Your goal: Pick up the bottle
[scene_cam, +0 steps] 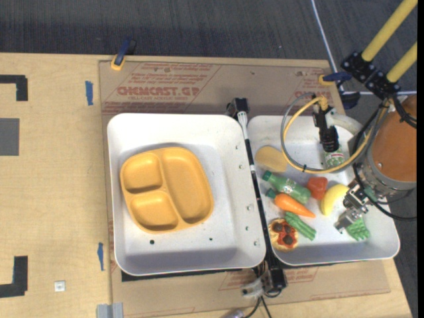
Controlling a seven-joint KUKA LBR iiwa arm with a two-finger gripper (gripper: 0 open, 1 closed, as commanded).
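The green plastic bottle (287, 185) lies on its side in the right-hand white bin (324, 253), in that bin's left half. It is slanted, with its narrow end toward the wall shared with the other bin and its broad end toward the middle. That narrow end sits close to the shared wall, leaving only a thin strip of white floor.

On its near side, an orange toy carrot (293, 205) lies just beside it on nearly the same slant. A small red rounded toy (317, 186) is at the broad end, touching it or nearly so. Just beyond the narrow end, a tan rounded piece (270, 158) rests by the same wall. The bottle is therefore hemmed in on three sides, and the clearest floor next to it is on its far right side, toward the bin's far rim.

Further out, a yellow toy lemon (333, 199) sits to the right of the red piece. A green pod-shaped toy (301, 225) and a small pizza slice toy (285, 234) lie close to the near rim.

The gripper (350, 212) hangs low over the right part of this bin, between the lemon and a green leafy toy (358, 230). It is well apart from the bottle, and I cannot tell whether the claw is apart or together.

The left-hand white bin (199, 128) holds an orange-yellow plastic plate with three compartments (165, 189). Bare floor is open along the plate's near and right sides. Both bins rest on a brown cardboard sheet with red print (159, 88).
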